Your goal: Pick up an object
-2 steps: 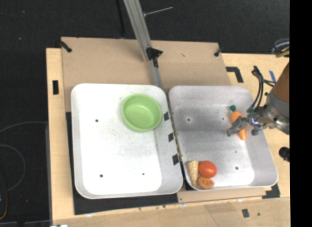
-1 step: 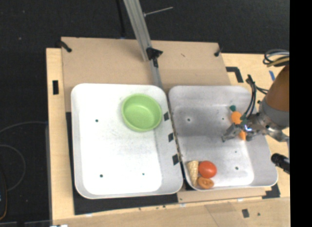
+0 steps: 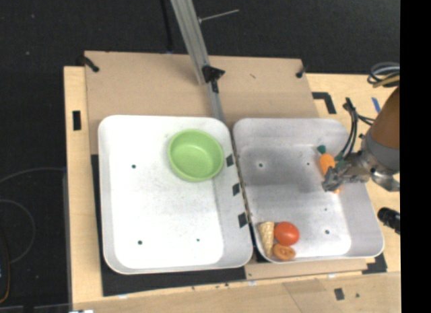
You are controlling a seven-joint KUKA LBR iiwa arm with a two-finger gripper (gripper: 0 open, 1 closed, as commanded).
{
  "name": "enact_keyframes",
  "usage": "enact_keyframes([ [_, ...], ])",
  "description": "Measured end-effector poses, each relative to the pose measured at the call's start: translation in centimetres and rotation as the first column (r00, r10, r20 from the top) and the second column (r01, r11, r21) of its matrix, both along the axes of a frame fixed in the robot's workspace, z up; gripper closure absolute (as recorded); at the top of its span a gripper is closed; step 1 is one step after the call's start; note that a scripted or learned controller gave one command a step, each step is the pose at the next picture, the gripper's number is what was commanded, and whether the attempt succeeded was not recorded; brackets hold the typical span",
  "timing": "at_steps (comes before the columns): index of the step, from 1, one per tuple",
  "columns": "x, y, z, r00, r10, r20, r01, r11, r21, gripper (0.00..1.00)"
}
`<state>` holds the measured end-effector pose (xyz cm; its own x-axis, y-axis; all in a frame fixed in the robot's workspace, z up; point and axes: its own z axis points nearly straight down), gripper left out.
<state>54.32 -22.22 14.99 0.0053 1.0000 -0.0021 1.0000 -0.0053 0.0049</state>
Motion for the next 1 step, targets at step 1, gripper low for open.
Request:
enact_keyframes([
  [1,-0.53,0.33,5.76,1.000,0.009,0.000,-0.009,1.000,0.000,1.00],
])
